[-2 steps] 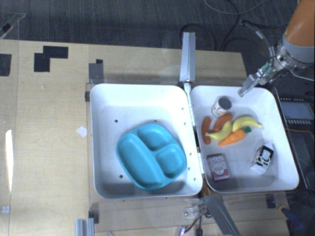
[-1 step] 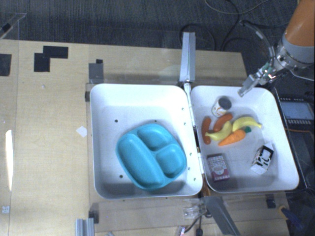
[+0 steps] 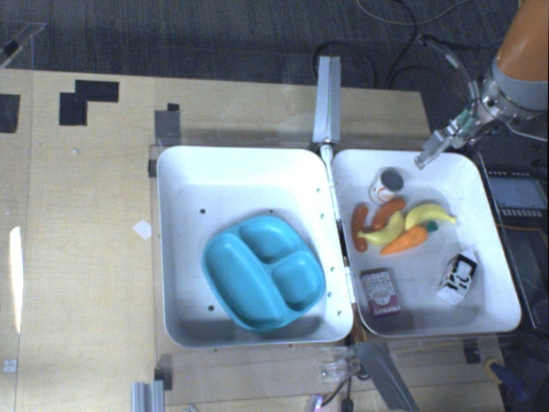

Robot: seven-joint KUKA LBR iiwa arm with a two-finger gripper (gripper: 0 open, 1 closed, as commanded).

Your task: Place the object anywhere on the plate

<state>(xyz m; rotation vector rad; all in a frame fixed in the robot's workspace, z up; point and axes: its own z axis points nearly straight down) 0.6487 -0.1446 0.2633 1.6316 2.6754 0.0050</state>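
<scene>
Overhead, as seen from the fixed camera:
Bench (image 3: 77, 256): pale wood, carrying two shallow white bins side by side.
Left bin (image 3: 184, 230): holds a blue plate (image 3: 263, 270) with three compartments, lying toward the bin's near right part.
Right bin (image 3: 493, 256): holds a cluster of toy food and small packs.
Cluster: a yellow banana (image 3: 426, 215), an orange carrot (image 3: 403, 240), a second yellowish piece (image 3: 384, 231) and a red-orange sausage-like piece (image 3: 358, 222), all touching or overlapping near the bin's middle.
Small can (image 3: 387, 184): upright, just behind the cluster.
Dark red box (image 3: 379, 290): flat, near the front wall.
White and black carton (image 3: 459, 277): toward the front right.
Arm (image 3: 525, 45): grey with an orange band, reaching in from the right.
Claw (image 3: 429, 157): over the far rim of the right bin, apart from every item, holding nothing; whether it is spread or closed I cannot tell.
</scene>
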